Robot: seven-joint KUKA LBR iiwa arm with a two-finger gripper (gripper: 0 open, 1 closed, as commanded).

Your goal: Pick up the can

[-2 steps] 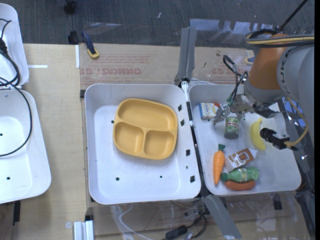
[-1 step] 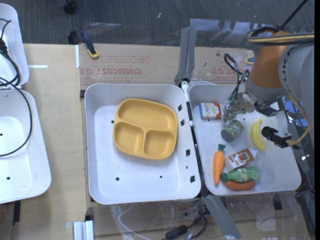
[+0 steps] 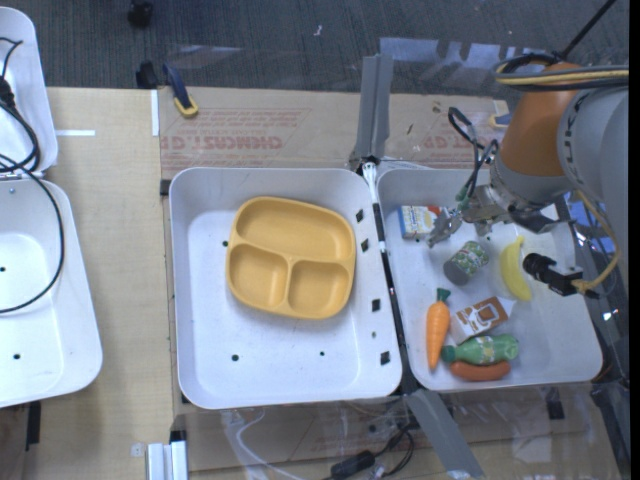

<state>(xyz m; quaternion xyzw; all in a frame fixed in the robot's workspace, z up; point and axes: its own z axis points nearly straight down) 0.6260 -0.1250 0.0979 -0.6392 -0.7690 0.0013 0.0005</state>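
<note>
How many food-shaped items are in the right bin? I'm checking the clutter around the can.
4: a banana right of the can, a carrot below it, and a green bottle on a sausage at the front. The arm may hide more.

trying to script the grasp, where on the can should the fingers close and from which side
Probably across the round body of the can, coming from above. It lies tilted on its side in the right bin, so its curved flanks face outward. The banana sits close to its right and the gripper hangs just up-left, so a top-down approach looks least crowded.
</note>
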